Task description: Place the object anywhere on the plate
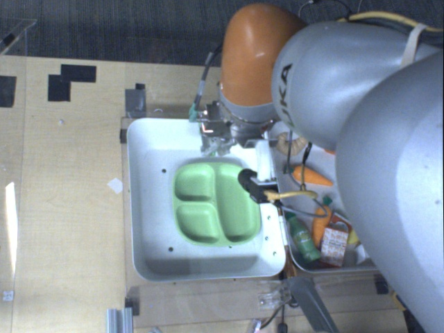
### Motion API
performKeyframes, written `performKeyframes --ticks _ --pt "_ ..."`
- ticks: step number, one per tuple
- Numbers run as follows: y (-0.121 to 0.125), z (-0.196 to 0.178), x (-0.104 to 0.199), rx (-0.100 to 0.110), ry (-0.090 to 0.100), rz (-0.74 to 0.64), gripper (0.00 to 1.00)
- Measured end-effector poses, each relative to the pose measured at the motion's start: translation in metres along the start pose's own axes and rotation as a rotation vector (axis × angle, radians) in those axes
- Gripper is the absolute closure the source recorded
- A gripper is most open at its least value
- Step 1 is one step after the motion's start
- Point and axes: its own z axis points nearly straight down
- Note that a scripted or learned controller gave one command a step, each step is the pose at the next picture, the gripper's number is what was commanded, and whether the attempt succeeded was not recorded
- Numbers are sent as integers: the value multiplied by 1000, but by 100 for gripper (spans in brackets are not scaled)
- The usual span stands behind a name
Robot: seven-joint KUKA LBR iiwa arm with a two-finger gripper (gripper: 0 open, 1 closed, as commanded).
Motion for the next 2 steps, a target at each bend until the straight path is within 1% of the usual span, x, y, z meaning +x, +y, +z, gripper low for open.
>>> performKeyframes --ticks 1,2 --pt "0 0 0 0 0 1 0" --pt "-19 124 -20 3 -1 98 0"
